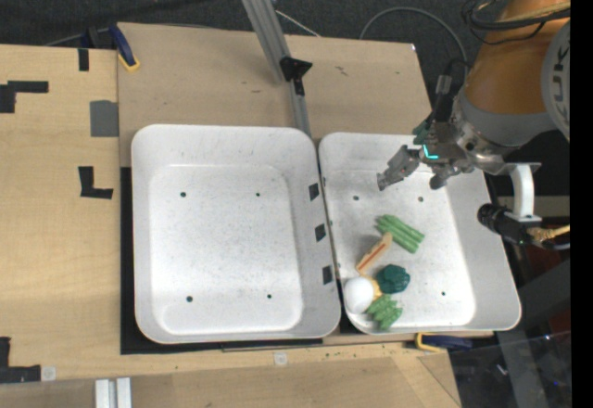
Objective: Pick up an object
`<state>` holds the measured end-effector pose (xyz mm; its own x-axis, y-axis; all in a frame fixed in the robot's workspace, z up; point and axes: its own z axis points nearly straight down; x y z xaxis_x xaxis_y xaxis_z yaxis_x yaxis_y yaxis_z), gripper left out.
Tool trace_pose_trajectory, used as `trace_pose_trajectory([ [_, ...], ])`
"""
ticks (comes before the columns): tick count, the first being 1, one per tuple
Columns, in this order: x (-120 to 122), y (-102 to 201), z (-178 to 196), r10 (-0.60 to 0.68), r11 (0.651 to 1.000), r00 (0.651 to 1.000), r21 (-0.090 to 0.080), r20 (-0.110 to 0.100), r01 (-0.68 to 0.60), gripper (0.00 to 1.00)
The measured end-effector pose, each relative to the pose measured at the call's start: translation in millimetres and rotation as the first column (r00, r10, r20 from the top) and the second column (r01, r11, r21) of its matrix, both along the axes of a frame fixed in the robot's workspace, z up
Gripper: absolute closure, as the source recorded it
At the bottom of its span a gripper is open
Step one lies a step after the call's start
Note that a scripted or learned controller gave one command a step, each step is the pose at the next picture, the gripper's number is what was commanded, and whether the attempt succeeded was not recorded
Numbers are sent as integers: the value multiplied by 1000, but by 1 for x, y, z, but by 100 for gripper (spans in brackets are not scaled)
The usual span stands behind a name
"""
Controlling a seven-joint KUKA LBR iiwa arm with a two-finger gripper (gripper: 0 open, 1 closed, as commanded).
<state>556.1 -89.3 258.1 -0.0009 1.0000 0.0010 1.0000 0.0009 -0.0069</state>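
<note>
Bench: plywood top (213, 72) lying over dark carpet, bearing two shallow white bins side by side, with a grey metal post (264, 12) slanting across the back.
Arm: grey with an orange band (514, 35), reaching in from the right and hanging over the back half of the right bin.
Left bin: white tray (148, 211) sitting left of centre, its speckled floor showing a few small dark dots.
Right bin: white tray (463, 258) touching the left one along a shared edge, carrying all the small items in its front-left part.
Gripper: gripper (422, 170) hovering above the bin floor, its two dark fingers spreading apart and gripping nothing.
Green bundle: ridged green piece (400, 232) lying nearest the gripper, tilting diagonally; likely light and stiff, best pinched across its narrow width.
Dark green lump: rounded piece (393, 278) resting just in front of the bundle; probably light, possibly rolling under a pinch.
Light green piece: knobbly item (384, 310) sitting by the front wall, crowding the ball.
White ball: small ball (358, 290) lying against the left wall; smooth and likely slipping out, a poor first choice.
Orange stick: thin stick (372, 255) lying between bundle and ball; too slim for a sure hold.
</note>
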Motion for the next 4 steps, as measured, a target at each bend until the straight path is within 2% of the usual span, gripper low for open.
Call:
trace_pose_trajectory([
  [1,1,0,3,1,1000,1000,-1,5,-1,0],
  [3,7,-4,-120,-1,1000,1000,-1,-1,1,0],
  [4,9,-7,-167,-1,1000,1000,-9,16,1,0],
])
